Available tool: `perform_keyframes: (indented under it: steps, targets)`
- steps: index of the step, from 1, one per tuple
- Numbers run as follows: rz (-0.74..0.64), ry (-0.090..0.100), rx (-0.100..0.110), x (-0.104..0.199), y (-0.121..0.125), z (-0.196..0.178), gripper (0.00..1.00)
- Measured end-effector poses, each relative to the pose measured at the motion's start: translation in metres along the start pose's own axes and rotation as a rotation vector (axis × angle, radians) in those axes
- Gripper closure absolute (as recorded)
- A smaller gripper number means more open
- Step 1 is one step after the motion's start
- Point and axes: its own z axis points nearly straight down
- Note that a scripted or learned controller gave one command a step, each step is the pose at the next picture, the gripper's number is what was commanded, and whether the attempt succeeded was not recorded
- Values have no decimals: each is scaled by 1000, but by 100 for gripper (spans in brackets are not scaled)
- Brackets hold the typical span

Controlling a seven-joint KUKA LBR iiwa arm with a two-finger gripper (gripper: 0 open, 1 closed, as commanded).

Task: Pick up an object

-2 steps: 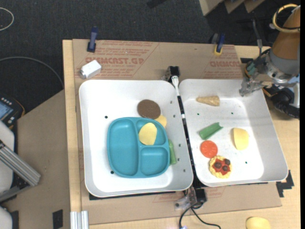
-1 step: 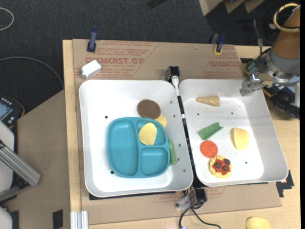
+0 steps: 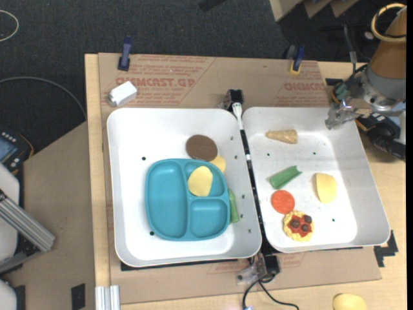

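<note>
A slanted overhead look at a cardboard-covered worktop carrying two shallow white bins side by side.

The left bin holds a teal divided plate. A pale yellow slice lies on the plate's upper right compartment. A round brown patty-like disc sits just beyond the plate's far edge, and a thin green strip lies against the plate's right side.

The right bin holds five small toy-food pieces, spread apart from one another: a tan, tapered piece near the far wall, a green pod shape at the middle, a red disc just below it, a yellow pizza-like piece with dark red toppings nearest the front, and a yellow wedge to the right.

At the right bin's far right corner, the gripper hangs from the grey arm; whether the jaws are open or closed cannot be told, and nothing is seen between them.

All the pieces look like light, rigid plastic with smooth, likely slippery skins. The flat discs would be hard to pinch from above. The tan piece, closest to the gripper, or the yellow wedge seem easier, taken across the narrow width at mid-length
</note>
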Motion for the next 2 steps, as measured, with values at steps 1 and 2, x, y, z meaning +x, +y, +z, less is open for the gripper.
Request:
perform_keyframes:
  steps: [1, 2]
  targets:
    - [0, 0, 0, 0, 0, -2, 100]
    - [0, 0, 0, 0, 0, -3, 100]
